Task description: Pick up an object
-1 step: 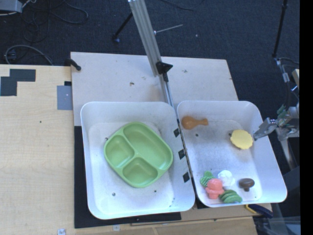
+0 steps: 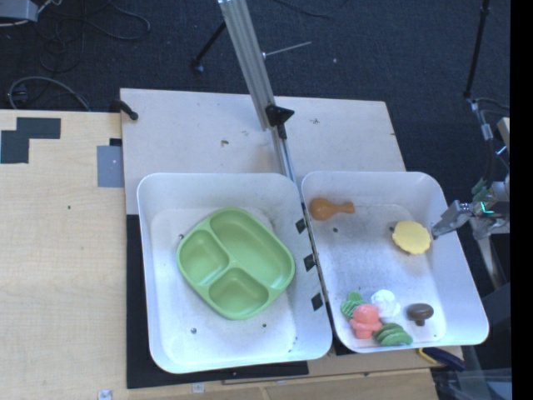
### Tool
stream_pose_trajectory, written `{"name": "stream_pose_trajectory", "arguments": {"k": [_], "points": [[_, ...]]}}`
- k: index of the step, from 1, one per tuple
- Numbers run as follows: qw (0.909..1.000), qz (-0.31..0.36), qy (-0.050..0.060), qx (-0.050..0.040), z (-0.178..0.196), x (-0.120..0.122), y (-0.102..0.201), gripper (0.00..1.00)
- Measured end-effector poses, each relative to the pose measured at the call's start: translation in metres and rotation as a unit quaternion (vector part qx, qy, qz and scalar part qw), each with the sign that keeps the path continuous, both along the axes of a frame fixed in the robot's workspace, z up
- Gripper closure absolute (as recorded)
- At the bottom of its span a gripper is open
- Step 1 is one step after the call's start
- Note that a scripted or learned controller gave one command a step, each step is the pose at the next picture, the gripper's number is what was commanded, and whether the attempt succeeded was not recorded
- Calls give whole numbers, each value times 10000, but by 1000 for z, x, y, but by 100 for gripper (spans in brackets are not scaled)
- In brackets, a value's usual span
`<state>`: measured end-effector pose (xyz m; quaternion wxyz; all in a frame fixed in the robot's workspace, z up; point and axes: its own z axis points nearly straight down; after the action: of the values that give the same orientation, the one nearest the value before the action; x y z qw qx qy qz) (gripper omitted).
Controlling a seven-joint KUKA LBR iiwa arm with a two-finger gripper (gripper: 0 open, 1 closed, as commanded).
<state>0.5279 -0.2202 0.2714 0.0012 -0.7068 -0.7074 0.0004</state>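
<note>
The right bin holds several small toys. An orange-brown drumstick lies at its far left, and a round yellow piece sits near its right wall. At the near side a red, white and green cluster lies beside a brown mushroom. My gripper shows as a grey tip over the right rim, just right of the yellow piece and apart from it. Nothing is visible in its grasp.
The left bin carries a light green divided plate. A metal rail runs from the back down to the divider between the bins. Black clips line that divider. A wooden table lies to the left.
</note>
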Motion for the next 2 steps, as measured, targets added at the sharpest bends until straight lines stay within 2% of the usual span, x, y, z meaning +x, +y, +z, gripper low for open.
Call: {"name": "stream_pose_trajectory", "arguments": {"k": [2], "points": [[10000,-4,24,9,-90,-7,7,0]]}}
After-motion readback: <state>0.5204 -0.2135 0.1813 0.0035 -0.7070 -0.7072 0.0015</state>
